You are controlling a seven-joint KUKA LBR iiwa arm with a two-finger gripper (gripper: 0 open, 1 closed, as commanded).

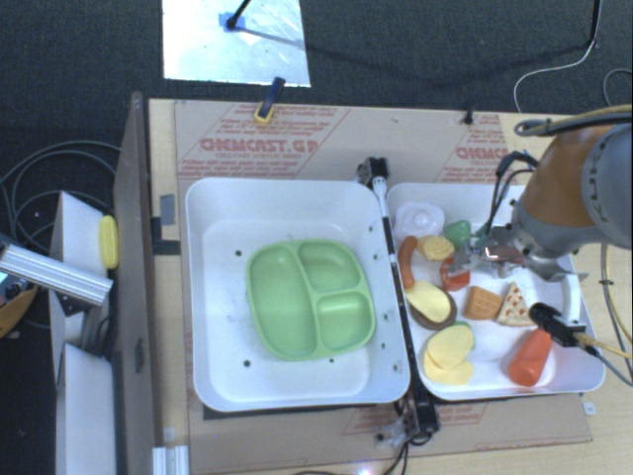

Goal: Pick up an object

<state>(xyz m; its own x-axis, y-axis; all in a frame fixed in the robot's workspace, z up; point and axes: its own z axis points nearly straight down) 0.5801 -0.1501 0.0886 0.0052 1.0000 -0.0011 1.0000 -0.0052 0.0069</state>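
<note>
The arm [579,191] reaches in over the right bin [593,369], its end effector [475,255] low among the toy food near the bin's middle. Whether it grips anything cannot be told, since the wrist hides the tips. Just beside it lie a red piece [454,277], a green piece [458,232] and a small yellow piece [436,247]. A sausage [407,261] lies along the bin's left wall. An orange carrot [529,356] sits at the near right corner. The left bin [213,265] holds a green divided plate [309,297].
</note>
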